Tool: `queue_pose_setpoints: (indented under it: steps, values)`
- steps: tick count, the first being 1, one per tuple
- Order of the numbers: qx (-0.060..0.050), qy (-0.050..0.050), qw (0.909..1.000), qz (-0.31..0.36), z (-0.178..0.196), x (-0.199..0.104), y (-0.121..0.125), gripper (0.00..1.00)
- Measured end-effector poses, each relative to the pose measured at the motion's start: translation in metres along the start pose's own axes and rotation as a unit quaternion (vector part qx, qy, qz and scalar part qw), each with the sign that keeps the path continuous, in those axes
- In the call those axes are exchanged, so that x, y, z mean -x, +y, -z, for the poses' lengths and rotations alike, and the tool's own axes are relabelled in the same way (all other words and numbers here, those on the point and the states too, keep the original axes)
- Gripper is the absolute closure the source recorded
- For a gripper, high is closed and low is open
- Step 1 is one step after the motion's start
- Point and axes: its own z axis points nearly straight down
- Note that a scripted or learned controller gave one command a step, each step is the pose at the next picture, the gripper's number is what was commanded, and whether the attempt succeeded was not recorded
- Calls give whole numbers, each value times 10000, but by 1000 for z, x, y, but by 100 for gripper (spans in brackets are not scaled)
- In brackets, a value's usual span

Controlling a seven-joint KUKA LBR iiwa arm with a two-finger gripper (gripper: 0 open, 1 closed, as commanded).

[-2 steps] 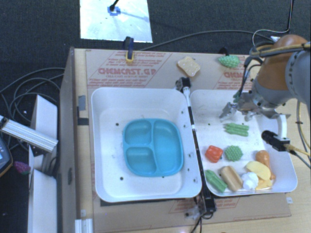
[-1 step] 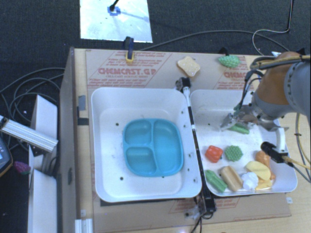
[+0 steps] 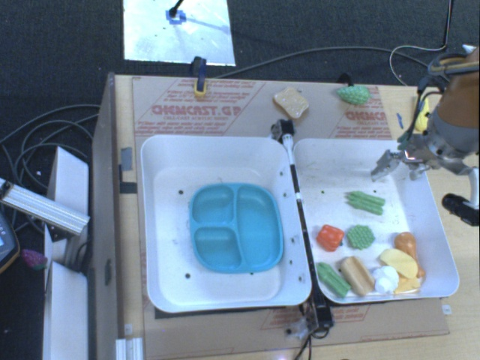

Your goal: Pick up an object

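- Looking down at the bench, you see the gripper (image 3: 391, 165) at about 2 o'clock, over the upper part of the right bin (image 3: 330, 152), with its fingers apart and nothing between them.
- The toy foods lie in the right bin: green beans (image 3: 365, 201) just below the gripper, at 5 o'clock from it.
- Lower you find a red piece (image 3: 330, 237) beside a round green piece (image 3: 361, 236), and more foods along the bin's 6 o'clock edge.
- The left bin (image 3: 161, 201) holds a blue divided plate (image 3: 235, 227).
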Motion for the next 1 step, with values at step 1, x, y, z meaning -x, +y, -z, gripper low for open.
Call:
queue_pose_setpoints:
  steps: [1]
  values:
    - [-26,15,10000,14,-49,-38,-8,0]
